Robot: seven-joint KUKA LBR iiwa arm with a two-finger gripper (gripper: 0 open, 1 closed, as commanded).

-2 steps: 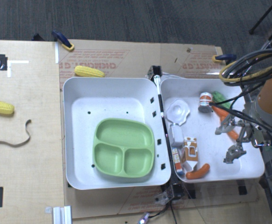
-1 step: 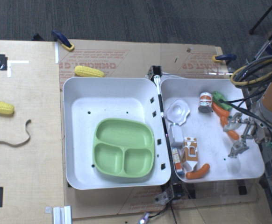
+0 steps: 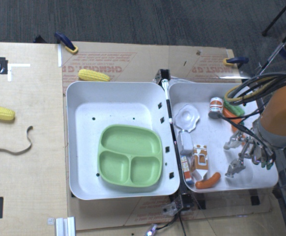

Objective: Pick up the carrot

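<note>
Camera view: pincer (image 3: 235, 157) was seen spread open, nothing grasped, lower right; carrot (image 3: 231, 110) lay above, half-hidden by cables — a miss was risked.

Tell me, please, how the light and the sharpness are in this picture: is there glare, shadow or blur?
Camera view: even, soft light; the shallow white right bin looks bright but keeps detail; the green three-compartment plastic plate is sharp, with faint shadows in its wells; the metal gripper is slightly soft.

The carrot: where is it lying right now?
The carrot lies at the far side of the right bin, beside the small can, under the cables.
</note>
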